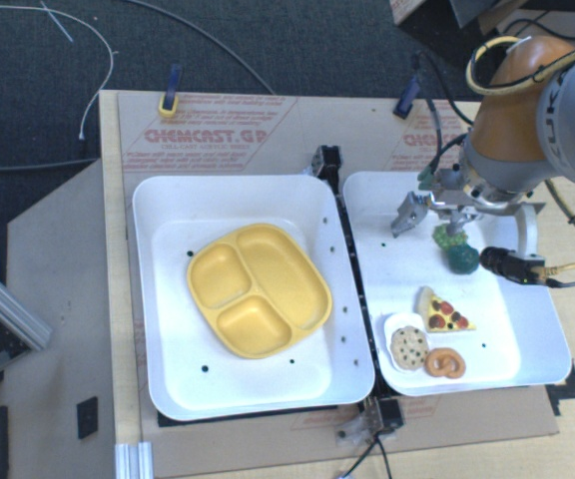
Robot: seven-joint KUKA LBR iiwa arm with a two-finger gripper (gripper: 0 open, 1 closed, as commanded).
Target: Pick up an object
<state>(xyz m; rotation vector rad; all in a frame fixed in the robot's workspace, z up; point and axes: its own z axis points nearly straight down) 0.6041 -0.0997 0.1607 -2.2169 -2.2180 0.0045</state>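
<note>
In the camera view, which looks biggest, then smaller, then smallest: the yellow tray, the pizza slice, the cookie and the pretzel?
1. Yellow tray, by far.
2. Pizza slice.
3. Cookie and pretzel look about alike, so no ranking between them.

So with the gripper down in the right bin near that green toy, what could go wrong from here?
1. The gripper sits beside the green broccoli toy, not over it, so closing here may catch nothing.
2. The broccoli toy lies close under the wrist; a descent could knock it aside.
3. The pizza slice, cookie and pretzel sit packed together, so a try there might nudge neighbours.
</note>
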